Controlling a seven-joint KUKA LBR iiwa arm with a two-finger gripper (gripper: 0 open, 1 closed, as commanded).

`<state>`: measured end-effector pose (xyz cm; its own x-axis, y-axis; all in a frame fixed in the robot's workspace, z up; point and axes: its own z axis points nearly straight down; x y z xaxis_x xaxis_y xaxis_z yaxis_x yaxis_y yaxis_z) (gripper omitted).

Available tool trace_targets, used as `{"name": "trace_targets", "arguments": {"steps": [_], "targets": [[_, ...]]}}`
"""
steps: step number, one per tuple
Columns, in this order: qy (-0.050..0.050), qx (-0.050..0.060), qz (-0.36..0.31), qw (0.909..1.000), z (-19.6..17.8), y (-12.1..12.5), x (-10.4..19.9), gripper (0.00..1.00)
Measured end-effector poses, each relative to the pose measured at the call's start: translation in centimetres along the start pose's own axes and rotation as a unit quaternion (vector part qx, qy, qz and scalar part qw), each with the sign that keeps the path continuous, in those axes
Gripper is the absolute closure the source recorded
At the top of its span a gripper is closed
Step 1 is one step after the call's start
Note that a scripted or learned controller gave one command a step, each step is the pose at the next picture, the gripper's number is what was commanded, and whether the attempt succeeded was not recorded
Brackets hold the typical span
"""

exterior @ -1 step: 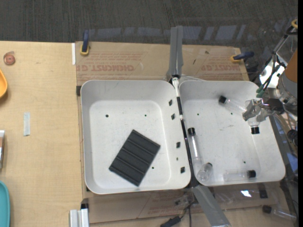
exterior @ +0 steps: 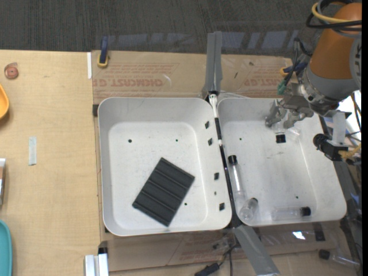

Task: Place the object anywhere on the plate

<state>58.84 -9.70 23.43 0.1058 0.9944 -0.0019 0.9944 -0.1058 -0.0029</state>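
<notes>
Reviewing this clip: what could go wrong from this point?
1. The clear tubes are transparent and lie against the right bin's walls, so a grasp may slip or hit the wall.
2. The gripper hovers far from the dark ribbed plate in the left bin; a carry across the divider could drop the object.

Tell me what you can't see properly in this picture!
- Gripper: small and blurry over the right bin, so whether it is open or shut is unclear.
- Small dark bit under the gripper: too small to name.
- Clear tubes in the right bin: see-through against white, edges hard to follow.
- Orange thing and teal thing: cut off by the left edge.
- Black slab in the left bin: what it is stays unclear.
</notes>
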Motion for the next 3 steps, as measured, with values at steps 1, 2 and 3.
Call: {"name": "trace_targets", "arguments": {"steps": [1, 2, 3], "targets": [[-0.001, 0.000, 0.021, 0.9998, -2.6, 5.3, 7.4, 1.00], [0.000, -0.001, -0.156, 0.9877, -2.9, 5.6, 14.4, 1.00], [-0.001, -0.002, -0.255, 0.9668, -9.9, 4.9, 20.7, 1.00]]}}
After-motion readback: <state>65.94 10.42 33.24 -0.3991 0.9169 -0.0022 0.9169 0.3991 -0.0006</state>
